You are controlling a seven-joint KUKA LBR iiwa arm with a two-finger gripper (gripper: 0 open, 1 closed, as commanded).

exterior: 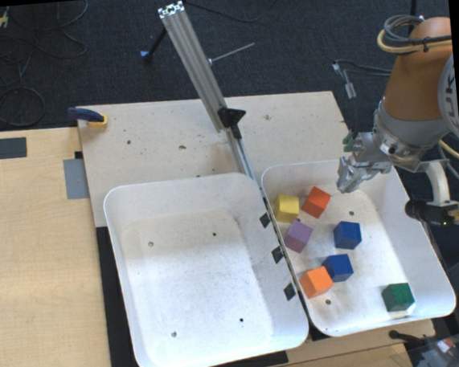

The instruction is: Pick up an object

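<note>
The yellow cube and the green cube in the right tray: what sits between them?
In the camera view, between the yellow cube and the green cube sit two blue cubes.

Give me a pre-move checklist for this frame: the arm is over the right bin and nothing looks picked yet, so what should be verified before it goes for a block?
1. Blocks available in the right bin: ok, seven lie there.
2. Gripper over the right bin: ok, near its upper edge.
3. Nothing held yet: ok, no block sits at the gripper tip.
4. Finger opening: cannot tell, the tip is too small and blurred.
5. Nearest target: ok, the red-orange block lies just down-left of the gripper, but the yellow block is close beside it; whether they touch, cannot tell.
6. Isolated option: ok, the green block lies apart from the others near the lower right corner.
</note>
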